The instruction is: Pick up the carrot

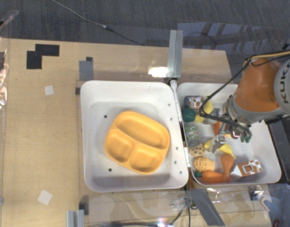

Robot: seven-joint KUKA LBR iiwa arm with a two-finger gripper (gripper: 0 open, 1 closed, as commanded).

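While the hand (220, 137) hangs over the right white bin (273, 170), its grip cannot be told. Near that bin's front edge lies the small orange carrot (212, 176).

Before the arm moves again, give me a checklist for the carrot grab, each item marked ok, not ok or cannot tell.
1. Target located: ok. The orange tapered carrot lies at the near edge of the right shallow white bin.
2. Two-finger gripper over the carrot: not ok. It hangs farther back in the bin, above other items.
3. Carrot held: not ok. It lies apart from the gripper.
4. Room around the carrot: not ok. A tan corn-like piece and an orange drumstick-shaped toy crowd it.
5. Finger opening: cannot tell.
6. Yellow divided tray out of the way: ok, it sits in the left bin.
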